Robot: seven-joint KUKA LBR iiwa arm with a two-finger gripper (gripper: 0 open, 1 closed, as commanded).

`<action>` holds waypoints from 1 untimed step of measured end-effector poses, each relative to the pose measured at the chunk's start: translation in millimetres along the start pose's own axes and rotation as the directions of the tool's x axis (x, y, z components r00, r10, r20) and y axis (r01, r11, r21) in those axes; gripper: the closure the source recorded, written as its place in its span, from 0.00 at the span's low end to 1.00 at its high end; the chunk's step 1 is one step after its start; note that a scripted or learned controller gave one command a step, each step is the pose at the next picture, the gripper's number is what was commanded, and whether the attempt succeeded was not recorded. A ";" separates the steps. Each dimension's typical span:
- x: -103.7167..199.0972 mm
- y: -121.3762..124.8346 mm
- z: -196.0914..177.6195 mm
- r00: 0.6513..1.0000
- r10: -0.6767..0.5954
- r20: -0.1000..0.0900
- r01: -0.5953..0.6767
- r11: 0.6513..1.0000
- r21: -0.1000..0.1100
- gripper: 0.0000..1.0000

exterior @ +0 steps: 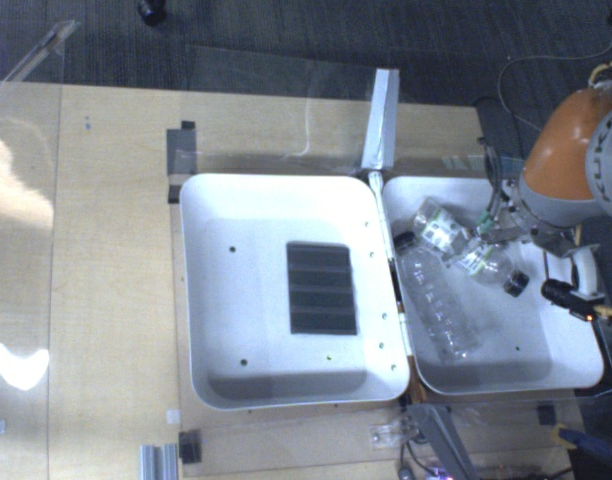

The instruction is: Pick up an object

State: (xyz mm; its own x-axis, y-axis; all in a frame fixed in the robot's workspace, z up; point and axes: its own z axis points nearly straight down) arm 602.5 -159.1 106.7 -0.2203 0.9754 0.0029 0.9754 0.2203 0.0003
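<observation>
A clear plastic bottle point(441, 306) lies on its side in the right bin point(571, 363), running from upper left to lower right. A smaller crumpled clear bottle with a label point(438, 230) lies near that bin's back left corner. A third clear piece point(481, 262) sits beside it, and a small black cap-like piece point(516, 284) lies just to its right. My gripper point(502, 230) hangs low over the back middle of the right bin, right above these clear pieces. A dark ribbed rectangular block point(321, 288) lies flat in the middle of the left bin point(216, 268).
The arm's orange band point(574, 158) and grey wrist cover the right bin's back right corner. A metal bar point(380, 118) stands behind the gap between the bins. Cables point(576, 303) hang by the right bin's right rim.
</observation>
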 end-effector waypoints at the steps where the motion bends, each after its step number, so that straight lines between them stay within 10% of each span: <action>1: -14.6 7.2 2.4 0.996 -0.088 -0.003 0.088 0.996 0.005 0.00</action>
State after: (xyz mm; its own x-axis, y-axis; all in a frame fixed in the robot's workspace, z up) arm 612.8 -171.7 104.2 -0.3057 0.9521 0.0055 0.9521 0.3057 -0.0042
